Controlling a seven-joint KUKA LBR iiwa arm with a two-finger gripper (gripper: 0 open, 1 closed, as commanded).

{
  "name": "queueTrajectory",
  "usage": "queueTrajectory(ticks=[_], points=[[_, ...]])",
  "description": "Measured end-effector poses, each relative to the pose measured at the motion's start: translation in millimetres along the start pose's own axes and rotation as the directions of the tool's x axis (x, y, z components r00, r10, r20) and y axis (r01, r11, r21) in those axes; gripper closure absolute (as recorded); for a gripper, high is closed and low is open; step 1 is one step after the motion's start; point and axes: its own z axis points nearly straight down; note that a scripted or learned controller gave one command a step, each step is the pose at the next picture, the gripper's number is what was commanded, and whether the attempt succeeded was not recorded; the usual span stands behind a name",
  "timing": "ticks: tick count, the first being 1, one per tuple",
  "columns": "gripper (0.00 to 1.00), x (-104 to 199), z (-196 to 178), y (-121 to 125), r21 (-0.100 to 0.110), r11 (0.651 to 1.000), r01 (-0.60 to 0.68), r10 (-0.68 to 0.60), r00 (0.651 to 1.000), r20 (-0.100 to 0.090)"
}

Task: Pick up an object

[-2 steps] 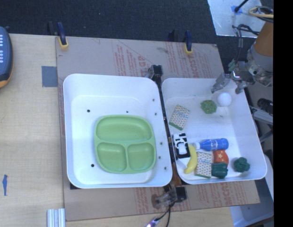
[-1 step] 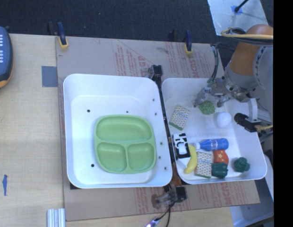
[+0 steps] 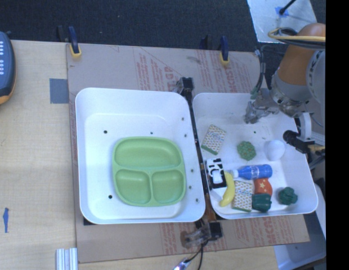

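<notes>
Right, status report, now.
Gripper above right bin's far end, holding nothing seen. Green ball and white ball nearest. No obstruction.

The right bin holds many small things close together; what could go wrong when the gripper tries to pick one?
1. The bottle, banana and nearby packets lie touching, so the fingers may catch two things or push one aside.
2. The white ball looks round and may roll away.
3. The gripper hangs near the right bin's far wall, away from the pile, so a straight descent may close on nothing.
</notes>
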Motion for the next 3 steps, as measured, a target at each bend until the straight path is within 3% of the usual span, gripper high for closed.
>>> queueTrajectory(ticks=[1,2,3], points=[[0.00,0,1,0,0.001,1.000,0.001,-0.001,1.000,0.000],[0.00,20,1,-90,0.009,1.000,-0.006,0.006,1.000,-0.004],[1.00,17,-11,-85,0.002,1.000,-0.004,0.004,1.000,-0.001]])
